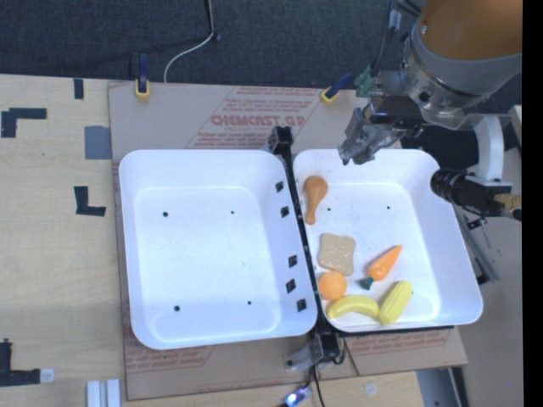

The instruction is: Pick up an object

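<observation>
Cardboard sheet (246,121) with red printed lettering, laid flat on a pale wooden bench top (51,253). Behind the cardboard's far edge, dark blue-grey carpet (102,15) crossed by a white cable (193,47) and a black cable (206,2). At the cardboard's far left corner, a yellow and blue clamp (141,81); at its far right corner, a second clamp (336,89). Left of the cardboard, black tape marks (85,202) and a grey patch (97,141) on the wood. Even, diffuse lighting; soft shadows.
</observation>
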{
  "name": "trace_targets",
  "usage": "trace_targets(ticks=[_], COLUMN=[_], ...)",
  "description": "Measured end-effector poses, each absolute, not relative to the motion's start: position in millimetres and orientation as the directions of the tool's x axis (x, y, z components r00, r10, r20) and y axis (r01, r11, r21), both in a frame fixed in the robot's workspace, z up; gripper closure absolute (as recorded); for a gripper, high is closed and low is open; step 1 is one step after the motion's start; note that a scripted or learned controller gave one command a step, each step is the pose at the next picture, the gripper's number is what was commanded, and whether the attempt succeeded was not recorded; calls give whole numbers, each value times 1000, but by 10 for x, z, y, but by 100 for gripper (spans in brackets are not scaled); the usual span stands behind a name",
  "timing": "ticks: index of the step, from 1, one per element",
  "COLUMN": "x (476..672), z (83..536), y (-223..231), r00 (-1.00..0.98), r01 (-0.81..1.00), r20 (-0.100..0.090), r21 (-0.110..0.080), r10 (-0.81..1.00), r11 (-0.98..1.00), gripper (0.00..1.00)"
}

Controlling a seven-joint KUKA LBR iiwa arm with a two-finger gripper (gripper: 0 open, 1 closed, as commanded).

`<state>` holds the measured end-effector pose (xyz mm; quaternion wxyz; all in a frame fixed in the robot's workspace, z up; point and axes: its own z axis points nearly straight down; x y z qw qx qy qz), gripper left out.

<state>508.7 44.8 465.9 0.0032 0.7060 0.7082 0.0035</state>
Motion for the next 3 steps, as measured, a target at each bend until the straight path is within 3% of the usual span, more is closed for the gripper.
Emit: trace_targets(ticks=[1,2,3], x=[5356,6082,4790], z=[5390,5331,5367], y=[659,676,1025], r00=[-3,0,-8], r01=[1000,1000,1000], r20=[0,-2,2], r21=[8,1,-1], r10=[1000,1000,1000], r11=[3,0,8], gripper=[100,100,100])
